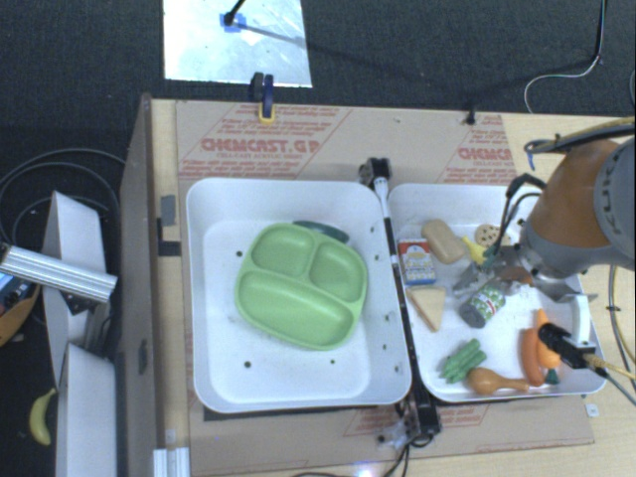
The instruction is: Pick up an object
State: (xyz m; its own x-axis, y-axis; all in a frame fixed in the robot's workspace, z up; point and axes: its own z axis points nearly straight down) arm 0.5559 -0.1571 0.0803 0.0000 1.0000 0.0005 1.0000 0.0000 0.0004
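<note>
Sitting in left bin: green divided plate, w/ a dark item poking out behind its far edge. Right bin holds red-white carton, cheese wedge, bread roll, cookie, green beans, small can, carrot, tan gourd-shaped toy. End effector is down at the can, touching it; can't tell how far open or whether it grips. Arm enters from right.
</note>
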